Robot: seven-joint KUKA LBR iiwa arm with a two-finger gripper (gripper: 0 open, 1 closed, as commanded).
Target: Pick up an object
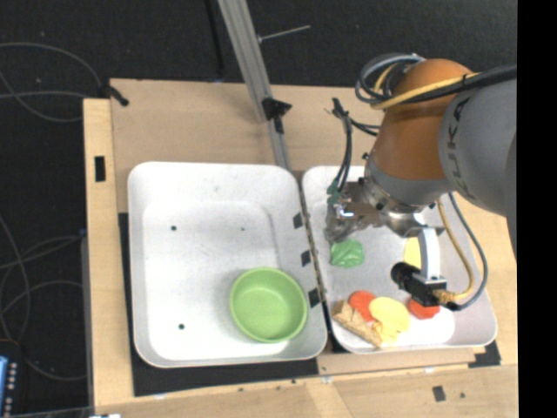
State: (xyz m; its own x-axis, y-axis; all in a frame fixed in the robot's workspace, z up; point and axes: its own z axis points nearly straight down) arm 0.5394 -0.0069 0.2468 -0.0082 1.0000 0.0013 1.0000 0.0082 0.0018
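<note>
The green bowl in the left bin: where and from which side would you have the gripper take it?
Take the green bowl by its rim, coming straight down from above. It sits upright with its mouth open, so one finger could go inside and one outside the thin wall. Its far-left rim looks best: the right side lies close to the left bin wall by the divider, leaving little room there.

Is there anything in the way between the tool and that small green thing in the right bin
Nothing visible. The tool hangs just above the small green object, with only bare floor of the right bin between them.
</note>
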